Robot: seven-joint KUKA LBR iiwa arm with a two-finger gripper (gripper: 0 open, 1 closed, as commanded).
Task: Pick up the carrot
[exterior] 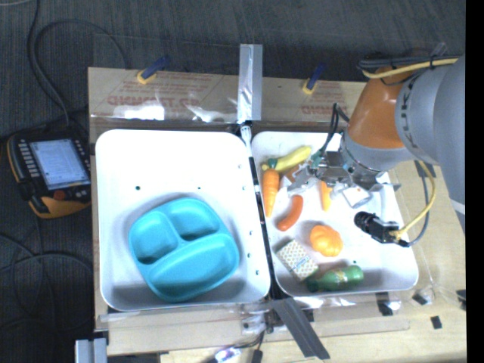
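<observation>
The carrot (270,191) is orange with a green top. It lies lengthwise along the left wall of the right bin (401,259), tip toward the front. My gripper (321,175) hangs over the middle of that bin, a short way to the carrot's right, with the arm's orange band (378,119) behind it. A slim orange piece (325,196) sits directly under the gripper; whether it is held is unclear.
Around the carrot lie a yellow banana-like piece (293,158), a red-orange pepper (290,212), an orange fruit (326,240), a checkered packet (297,259) and a green cucumber (335,278). The left bin (121,157) holds a blue divided plate (184,246).
</observation>
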